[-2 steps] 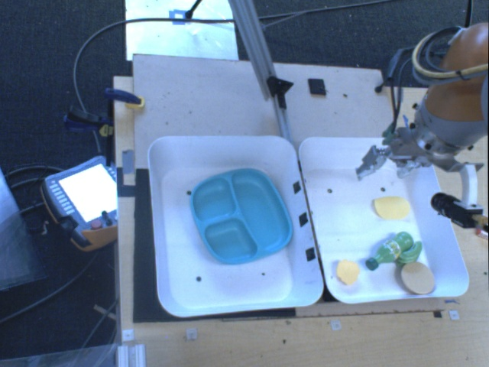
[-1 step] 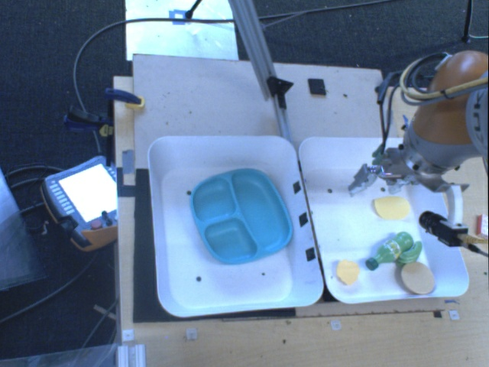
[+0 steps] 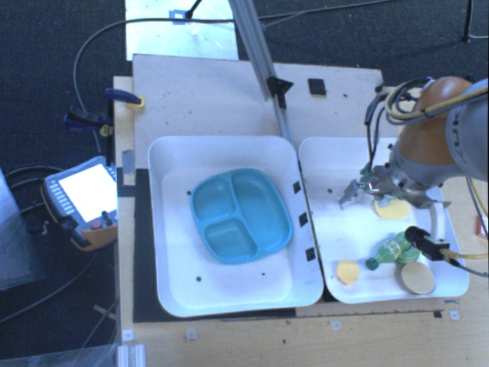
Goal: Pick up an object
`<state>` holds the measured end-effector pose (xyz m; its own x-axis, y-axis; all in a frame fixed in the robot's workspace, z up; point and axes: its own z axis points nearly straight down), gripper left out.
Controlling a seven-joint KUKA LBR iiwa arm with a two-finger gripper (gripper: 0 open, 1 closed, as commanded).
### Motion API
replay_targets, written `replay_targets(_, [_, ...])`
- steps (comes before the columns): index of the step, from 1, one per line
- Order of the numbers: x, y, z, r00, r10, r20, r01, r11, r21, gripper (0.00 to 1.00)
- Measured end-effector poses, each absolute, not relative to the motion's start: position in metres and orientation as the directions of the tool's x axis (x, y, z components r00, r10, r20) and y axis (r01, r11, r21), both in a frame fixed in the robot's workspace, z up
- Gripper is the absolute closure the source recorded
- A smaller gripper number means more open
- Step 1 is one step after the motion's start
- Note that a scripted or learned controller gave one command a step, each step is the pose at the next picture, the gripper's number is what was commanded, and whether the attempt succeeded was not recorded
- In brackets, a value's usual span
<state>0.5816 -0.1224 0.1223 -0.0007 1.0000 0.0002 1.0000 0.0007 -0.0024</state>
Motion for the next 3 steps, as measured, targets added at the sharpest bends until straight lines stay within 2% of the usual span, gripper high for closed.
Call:
replay_targets(1, [0.583,-0.122,0.137,-0.001,1.000,-0.001,1.000,0.001,0.004,1.00])
replay_targets(2, [0.595,-0.123,0.194,-0.005,1.000,-0.002,1.000,0.005,0.007,1.00])
replay_targets(3, [0.596,-0.123,0.220,-0.005,1.000,-0.001,1.000,0.005,0.005,1.00])
